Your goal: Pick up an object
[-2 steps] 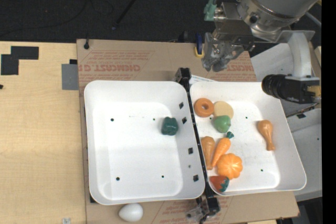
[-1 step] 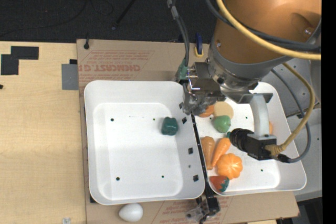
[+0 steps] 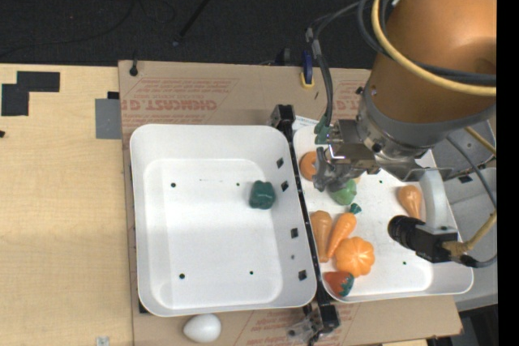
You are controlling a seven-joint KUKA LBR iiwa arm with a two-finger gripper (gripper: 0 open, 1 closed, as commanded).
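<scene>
A pale green rounded toy [image 3: 345, 192] lay in the upper left part of the shallow white right-hand bin [image 3: 391, 278], directly under the jaws, which hung over it and hid its top edge. Whether the jaws were spread or pressed together could not be told, and the toy could not be seen between them. The grey arm with its orange band [image 3: 422, 53] reached in above them from the right.

Just to the left of the jaws sat a round orange piece [image 3: 307, 166], close to the bin's wall. Below the green toy two orange toy carrots [image 3: 321, 232] [image 3: 344, 228] lay side by side, the right one tilted. A round orange fruit [image 3: 354, 256] touched their lower ends, and a small red and green piece [image 3: 338, 284] lay just beneath it at the rim. A tapered orange piece [image 3: 410, 201] rested further right.

In the shallow white left-hand bin [image 3: 154, 174] a dark green lumpy toy [image 3: 261, 195] lay alone near the right wall. Both bins stood on a brown cardboard sheet [image 3: 203, 93] over the pale wooden worktop [image 3: 57, 215]. A white egg [image 3: 201, 328] lay on the cardboard, just outside the left bin's lower edge.
</scene>
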